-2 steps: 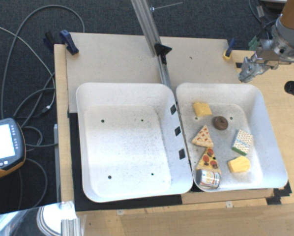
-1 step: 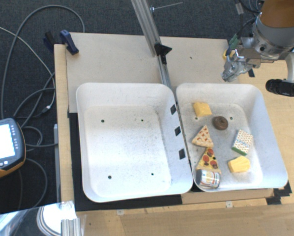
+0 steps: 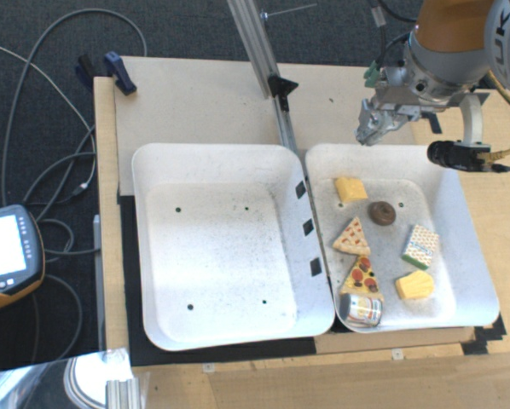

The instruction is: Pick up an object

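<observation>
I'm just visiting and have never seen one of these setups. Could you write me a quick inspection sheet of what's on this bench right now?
Surface: wooden bench bearing a left bin and a right bin, both white and shallow.
Job's things: all in the right bin: yellow block, brown disc, two pizza slices, patterned block, yellow wedge, small can.
Clutter: blue clamp at the bench's far left corner.
Grippers: gripper hangs above the right bin's far rim, holding nothing.
Cables: grey cables on the floor, left.
Surroundings: dark carpet; handheld controller at left; metal pole.
</observation>
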`<state>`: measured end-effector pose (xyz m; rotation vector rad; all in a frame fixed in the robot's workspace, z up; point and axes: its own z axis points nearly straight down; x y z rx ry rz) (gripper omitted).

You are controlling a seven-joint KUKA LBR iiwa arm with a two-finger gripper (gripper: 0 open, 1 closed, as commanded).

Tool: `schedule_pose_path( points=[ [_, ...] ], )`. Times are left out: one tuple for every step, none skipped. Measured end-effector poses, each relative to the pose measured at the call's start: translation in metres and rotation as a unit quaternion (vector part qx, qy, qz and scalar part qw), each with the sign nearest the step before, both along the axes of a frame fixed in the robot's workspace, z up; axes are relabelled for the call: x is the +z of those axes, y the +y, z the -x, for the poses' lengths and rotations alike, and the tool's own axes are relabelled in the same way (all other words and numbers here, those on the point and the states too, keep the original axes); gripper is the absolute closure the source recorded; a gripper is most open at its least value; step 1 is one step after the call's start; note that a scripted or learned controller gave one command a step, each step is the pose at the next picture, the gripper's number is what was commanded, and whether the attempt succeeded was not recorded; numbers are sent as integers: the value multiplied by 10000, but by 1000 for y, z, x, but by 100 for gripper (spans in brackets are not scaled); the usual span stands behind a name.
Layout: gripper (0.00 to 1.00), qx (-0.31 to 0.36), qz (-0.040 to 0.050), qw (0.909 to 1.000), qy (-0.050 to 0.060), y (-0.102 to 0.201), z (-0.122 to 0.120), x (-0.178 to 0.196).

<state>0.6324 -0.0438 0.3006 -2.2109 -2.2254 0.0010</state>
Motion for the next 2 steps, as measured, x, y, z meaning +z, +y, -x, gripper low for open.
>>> schedule_pose_path(
  points=[
    [100,-1,3,10000,13,52,-1,-22],
    [100,6,0,10000,12,111,6,-40]
  ],
)
